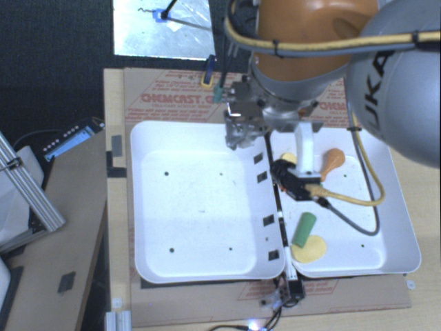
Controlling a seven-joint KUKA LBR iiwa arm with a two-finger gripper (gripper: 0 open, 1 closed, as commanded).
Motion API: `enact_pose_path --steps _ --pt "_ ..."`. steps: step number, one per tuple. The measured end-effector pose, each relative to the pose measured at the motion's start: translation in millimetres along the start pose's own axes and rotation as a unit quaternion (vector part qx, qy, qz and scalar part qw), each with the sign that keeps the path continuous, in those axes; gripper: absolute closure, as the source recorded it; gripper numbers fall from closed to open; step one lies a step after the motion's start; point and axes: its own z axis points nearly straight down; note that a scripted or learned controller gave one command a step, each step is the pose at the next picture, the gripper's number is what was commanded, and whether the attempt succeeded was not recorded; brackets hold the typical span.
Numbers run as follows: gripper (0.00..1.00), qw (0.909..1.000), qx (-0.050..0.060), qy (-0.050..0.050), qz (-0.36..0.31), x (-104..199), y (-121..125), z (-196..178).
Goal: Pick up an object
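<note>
My gripper [238,138] hangs over the far right corner of the left bin [200,205], close to the divider between the two bins. The right bin [386,247] holds a green cylinder [303,229] lying beside a flat yellow disc [309,249] near its front. An orange pear-shaped piece [332,161] lies towards its back, and a small yellow piece [289,159] peeks out beside the wrist bracket. The arm's big orange and grey body hides the back part of the right bin. Nothing is seen held in the gripper.
Both bins rest on a cardboard sheet [165,98]. A shiny metal plate [162,19] lies behind the bench at the far left. Black clips [268,220] run along the divider between the bins. An aluminium frame [27,192] stands to the left of the bench.
</note>
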Motion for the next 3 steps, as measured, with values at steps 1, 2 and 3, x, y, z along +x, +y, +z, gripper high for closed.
enact_pose_path --steps 1,2,3 --pt "1.00 1.0000 0.000 0.000 -0.001 57 4 140" --pt "1.00 1.0000 -0.004 -0.001 0.006 -16 30 155" --pt "1.00 1.0000 -0.004 -0.001 0.005 -82 42 182"
